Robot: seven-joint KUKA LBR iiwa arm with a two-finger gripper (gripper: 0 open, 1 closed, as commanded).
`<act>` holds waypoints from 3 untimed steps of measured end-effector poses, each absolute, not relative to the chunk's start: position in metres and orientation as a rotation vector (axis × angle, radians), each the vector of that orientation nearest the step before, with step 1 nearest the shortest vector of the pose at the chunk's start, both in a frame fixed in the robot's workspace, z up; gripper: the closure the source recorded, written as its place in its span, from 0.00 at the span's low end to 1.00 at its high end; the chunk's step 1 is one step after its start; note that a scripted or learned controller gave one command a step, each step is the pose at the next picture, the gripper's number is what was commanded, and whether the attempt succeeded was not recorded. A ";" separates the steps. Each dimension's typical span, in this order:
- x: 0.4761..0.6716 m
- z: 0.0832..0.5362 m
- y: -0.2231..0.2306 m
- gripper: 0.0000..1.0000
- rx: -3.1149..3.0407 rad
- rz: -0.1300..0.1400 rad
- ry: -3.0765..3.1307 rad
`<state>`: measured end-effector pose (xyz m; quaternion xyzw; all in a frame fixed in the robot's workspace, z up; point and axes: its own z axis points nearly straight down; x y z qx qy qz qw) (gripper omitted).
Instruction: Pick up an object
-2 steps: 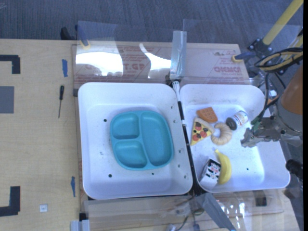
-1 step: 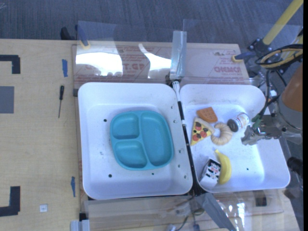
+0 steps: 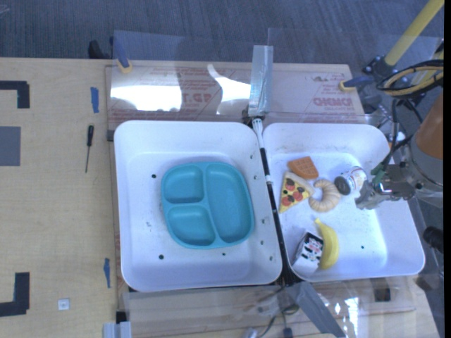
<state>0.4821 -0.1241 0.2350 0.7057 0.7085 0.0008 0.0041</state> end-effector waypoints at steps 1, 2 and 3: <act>0.478 0.124 -0.109 1.00 2.225 -0.006 2.226; 0.480 0.136 -0.109 1.00 2.221 0.000 2.221; 0.479 0.135 -0.109 0.00 2.222 -0.001 2.221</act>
